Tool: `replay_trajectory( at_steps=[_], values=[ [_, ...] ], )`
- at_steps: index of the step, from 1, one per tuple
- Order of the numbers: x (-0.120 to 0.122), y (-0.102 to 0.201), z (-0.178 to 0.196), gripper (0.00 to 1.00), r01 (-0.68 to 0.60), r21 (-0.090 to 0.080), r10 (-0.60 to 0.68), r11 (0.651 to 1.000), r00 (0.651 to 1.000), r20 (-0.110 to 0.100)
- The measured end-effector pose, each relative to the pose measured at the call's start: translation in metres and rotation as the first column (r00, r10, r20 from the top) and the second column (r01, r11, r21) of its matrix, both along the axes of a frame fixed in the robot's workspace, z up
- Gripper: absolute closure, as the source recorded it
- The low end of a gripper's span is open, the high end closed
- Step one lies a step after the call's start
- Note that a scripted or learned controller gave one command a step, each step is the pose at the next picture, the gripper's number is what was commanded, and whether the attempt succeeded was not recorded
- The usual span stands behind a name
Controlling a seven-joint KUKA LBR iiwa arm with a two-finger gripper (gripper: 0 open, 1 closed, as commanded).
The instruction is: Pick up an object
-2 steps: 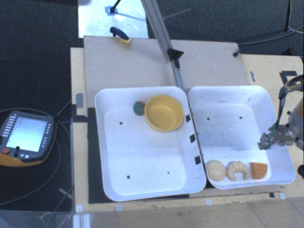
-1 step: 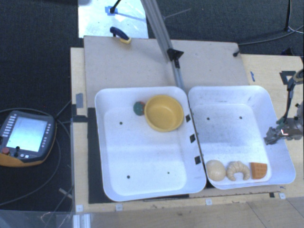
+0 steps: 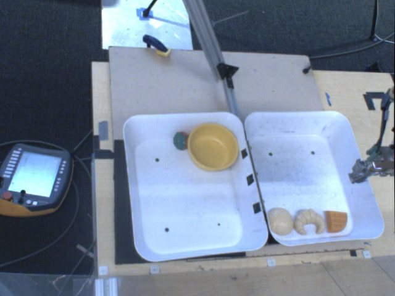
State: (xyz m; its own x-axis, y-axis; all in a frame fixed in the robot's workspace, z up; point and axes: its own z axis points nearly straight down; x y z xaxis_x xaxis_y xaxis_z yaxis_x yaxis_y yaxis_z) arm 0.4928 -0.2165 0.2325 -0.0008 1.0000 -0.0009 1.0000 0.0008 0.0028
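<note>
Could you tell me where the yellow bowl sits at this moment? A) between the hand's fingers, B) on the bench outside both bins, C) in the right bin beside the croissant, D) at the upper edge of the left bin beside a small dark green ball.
D: the yellow bowl rests near the top wall of the left bin, with the small dark green ball against its left side.

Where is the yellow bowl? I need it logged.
The yellow bowl sits at the left bin's far right corner, touching a small green object.
</note>
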Motion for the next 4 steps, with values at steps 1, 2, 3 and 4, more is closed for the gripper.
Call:
replay_trajectory(
  at_steps=[1, 2, 3, 4],
  values=[
    [0.011, 0.051, -0.009, 1.00, -0.003, 0.002, 0.003, 1.000, 1.000, -0.002],
    [0.028, 0.096, 0.001, 1.00, -0.004, 0.002, 0.004, 1.000, 1.000, -0.002],
    [0.047, 0.149, -0.009, 1.00, -0.003, 0.002, 0.003, 1.000, 1.000, -0.003],
    [0.056, 0.191, -0.011, 1.00, -0.003, 0.002, 0.003, 1.000, 1.000, -0.002]
  ],
)
